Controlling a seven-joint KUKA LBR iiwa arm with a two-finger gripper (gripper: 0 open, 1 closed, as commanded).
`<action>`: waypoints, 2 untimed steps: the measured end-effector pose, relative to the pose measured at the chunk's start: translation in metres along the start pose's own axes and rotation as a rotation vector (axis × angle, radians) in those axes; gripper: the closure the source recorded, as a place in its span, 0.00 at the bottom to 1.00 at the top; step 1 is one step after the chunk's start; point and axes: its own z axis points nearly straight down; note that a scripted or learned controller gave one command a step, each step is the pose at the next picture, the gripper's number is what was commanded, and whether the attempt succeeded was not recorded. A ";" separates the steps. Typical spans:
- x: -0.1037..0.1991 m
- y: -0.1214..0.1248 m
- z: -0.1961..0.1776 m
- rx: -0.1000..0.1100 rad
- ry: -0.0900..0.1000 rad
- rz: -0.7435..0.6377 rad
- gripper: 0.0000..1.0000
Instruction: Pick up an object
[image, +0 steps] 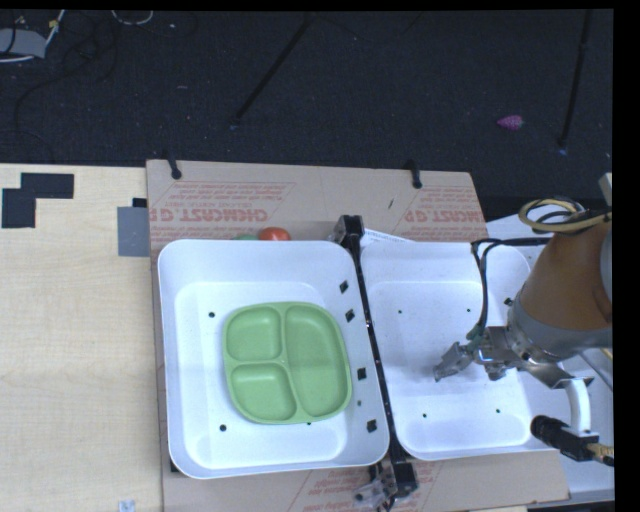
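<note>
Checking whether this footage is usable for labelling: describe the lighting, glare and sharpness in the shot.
Camera view: lighting is even and soft, the dark floor at the top underexposed; the two shallow white bins look bright but keep their edges; the pale green divided plastic plate shows only faint shadow in its compartments; the whole frame is slightly soft, and the grey two-finger gripper looks a little blurred.

The arm (570, 290) enters from the right, its orange band broad at the frame's edge, with the grey wrist section below it. From the wrist the hand (452, 362) stretches out toward the left, low and nearly level. Its fingers are small and dark against each other, and their spread cannot be made out.
</note>
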 end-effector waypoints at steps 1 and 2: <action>0.001 -0.001 0.053 -0.001 0.000 0.000 0.00; 0.000 0.000 0.041 -0.001 0.000 0.007 1.00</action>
